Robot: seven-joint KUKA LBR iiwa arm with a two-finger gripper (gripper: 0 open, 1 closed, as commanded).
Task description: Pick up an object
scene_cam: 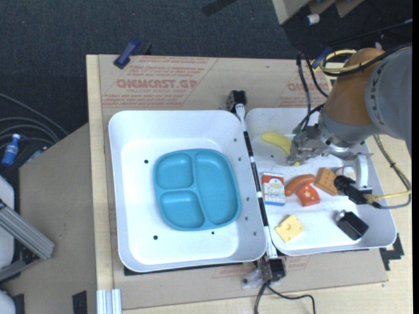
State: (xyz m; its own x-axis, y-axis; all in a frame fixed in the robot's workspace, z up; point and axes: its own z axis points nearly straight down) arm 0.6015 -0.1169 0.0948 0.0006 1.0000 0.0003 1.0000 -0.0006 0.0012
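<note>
The right bin (373, 237) holds several small items. A yellow banana (275, 140) lies at its far left, and my gripper (300, 153) hangs just to the right of it, close above the bin floor. Nearer the front lie a white and red carton (273, 188), an orange carrot-like piece (298, 183) with a red piece (309, 195) beside it, and a brown bread-like piece (325, 180). A yellow cheese wedge (289, 228) and a black block (351, 225) sit near the front edge. I see nothing between the fingers.
The left bin (131, 142) holds a blue divided plate (195, 188). The grey arm with its orange band (350, 97) reaches in over the right bin's far right side. Cables run along the bin's right edge (386, 198).
</note>
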